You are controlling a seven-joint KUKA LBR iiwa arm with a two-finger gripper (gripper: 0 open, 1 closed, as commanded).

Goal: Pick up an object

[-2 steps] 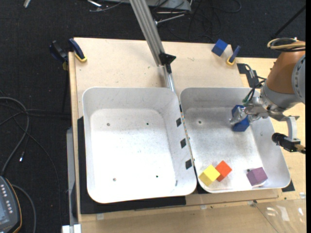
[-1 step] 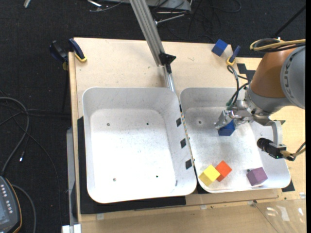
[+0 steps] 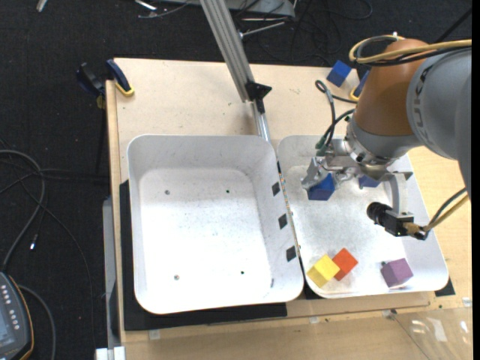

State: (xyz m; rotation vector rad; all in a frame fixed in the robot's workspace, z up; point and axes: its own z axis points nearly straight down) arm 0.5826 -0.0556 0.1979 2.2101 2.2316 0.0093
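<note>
My gripper (image 3: 322,177) hangs low over the far left part of the right bin (image 3: 427,272), close to the divider between the bins. A blue block (image 3: 321,190) sits right at its tip, partly covered by it, and I cannot tell whether it is gripped or resting on the bin floor. Near the right bin's front edge, a yellow block (image 3: 323,271) and an orange block (image 3: 345,262) touch each other. A purple block (image 3: 396,272) lies in the front right corner.
The left bin (image 3: 142,201) is a wide white tray beside the right one. Another blue block (image 3: 340,73) lies on the bench behind the bins. A metal pole (image 3: 229,40) slants down to the bins' far edge. A black cable fitting (image 3: 390,218) hangs from the wrist.
</note>
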